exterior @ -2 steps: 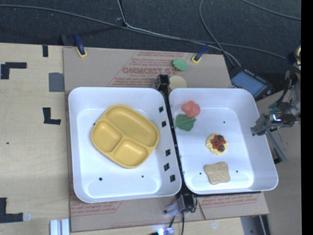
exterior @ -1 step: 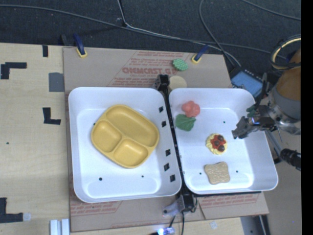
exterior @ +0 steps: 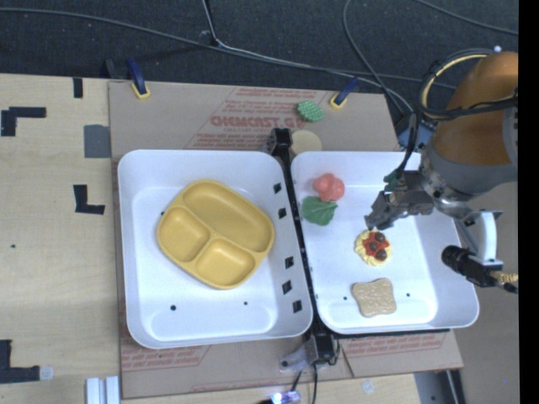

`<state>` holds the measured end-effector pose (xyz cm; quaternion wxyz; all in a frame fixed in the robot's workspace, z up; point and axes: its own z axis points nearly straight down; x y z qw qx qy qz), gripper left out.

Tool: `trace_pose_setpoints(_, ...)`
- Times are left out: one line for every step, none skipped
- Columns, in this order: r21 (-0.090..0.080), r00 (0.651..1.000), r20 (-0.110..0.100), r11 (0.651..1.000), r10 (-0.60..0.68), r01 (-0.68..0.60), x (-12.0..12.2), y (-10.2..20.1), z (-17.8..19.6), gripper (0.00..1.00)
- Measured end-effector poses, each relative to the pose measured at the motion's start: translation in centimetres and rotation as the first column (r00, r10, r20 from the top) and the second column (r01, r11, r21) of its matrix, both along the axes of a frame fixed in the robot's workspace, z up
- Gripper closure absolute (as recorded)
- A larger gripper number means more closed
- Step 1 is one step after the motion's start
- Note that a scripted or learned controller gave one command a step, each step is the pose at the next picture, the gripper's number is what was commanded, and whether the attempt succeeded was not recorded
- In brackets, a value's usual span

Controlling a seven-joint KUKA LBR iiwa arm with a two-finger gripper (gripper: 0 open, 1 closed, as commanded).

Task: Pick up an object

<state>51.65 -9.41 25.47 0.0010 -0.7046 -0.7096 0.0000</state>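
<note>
In right bin (exterior: pixel 438 310): small yellow food toy (exterior: pixel 373 247), red-dark topping, perhaps pizza.

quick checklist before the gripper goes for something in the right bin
1. Gripper over the right bin: ok, it sits just above the pizza toy.
2. Gripper holding nothing: cannot tell, its tips are dark and small here.
3. Pizza toy free of neighbours: ok, it lies apart from the toast and the green leaf.
4. Red piece and green leaf separable: not ok, they touch, close to the divider.
5. Toast reachable: ok, it lies flat with bare floor around it.
6. Yellow tray out of the way: ok, it is in the left bin.
</note>
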Motion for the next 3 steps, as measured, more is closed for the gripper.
trace_pose_setpoints(0.000,1.000,0.000,1.000,0.000,0.000,0.6,5.4,0.2,1.00)
trace_pose_setpoints(-0.001,1.000,-0.001,1.000,-0.001,0.001,0.5,10.8,-0.4,1.00)
trace_pose_setpoints(-0.002,1.000,-0.002,1.000,-0.001,0.001,1.9,16.0,-2.8,1.00)
